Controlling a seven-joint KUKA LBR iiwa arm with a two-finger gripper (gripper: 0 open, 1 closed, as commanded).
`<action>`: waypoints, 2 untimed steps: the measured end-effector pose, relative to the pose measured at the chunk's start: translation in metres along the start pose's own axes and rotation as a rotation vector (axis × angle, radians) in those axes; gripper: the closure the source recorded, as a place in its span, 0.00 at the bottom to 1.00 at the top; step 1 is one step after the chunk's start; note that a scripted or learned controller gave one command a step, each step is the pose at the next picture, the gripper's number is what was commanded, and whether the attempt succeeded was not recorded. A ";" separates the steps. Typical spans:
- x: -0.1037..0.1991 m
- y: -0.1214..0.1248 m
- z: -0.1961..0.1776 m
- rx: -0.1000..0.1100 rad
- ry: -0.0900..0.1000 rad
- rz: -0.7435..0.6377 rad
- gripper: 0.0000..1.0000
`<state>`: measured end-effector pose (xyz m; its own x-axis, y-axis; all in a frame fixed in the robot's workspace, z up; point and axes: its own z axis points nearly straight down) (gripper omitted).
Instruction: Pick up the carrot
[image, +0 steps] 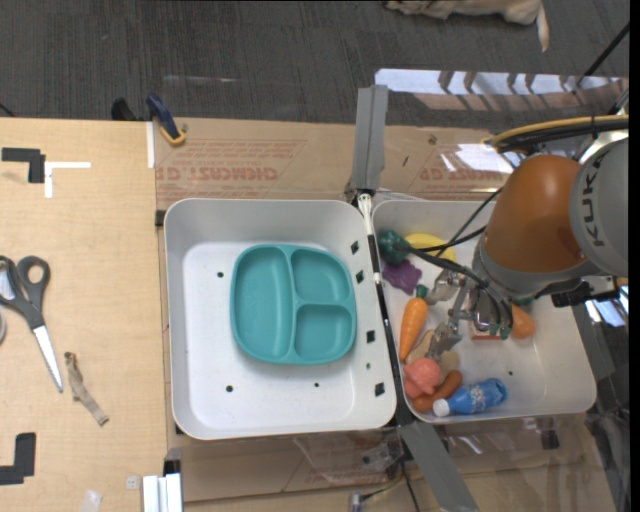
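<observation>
— Where was the tapered orange carrot (412, 326)?
— In the shallow white right-hand bin (560, 385), by its left wall, just left of the metal two-finger gripper (452, 322).
— Clamped on anything?
— I couldn't tell; the carrot lay beside it, not visibly grasped.

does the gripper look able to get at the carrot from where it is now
Probably yes. The carrot lies near the left wall of the right bin, its top bare, and the gripper hangs just beside it. A pink toy and purple piece crowd its ends, leaving little room.
</observation>
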<state>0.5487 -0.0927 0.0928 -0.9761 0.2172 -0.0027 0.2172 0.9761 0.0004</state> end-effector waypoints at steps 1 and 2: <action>-0.018 0.001 0.000 0.000 -0.003 -0.250 0.00; -0.019 0.001 -0.010 0.000 -0.004 -0.249 1.00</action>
<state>0.5675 -0.0955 0.1031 -0.9995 -0.0304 -0.0069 -0.0304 0.9995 -0.0006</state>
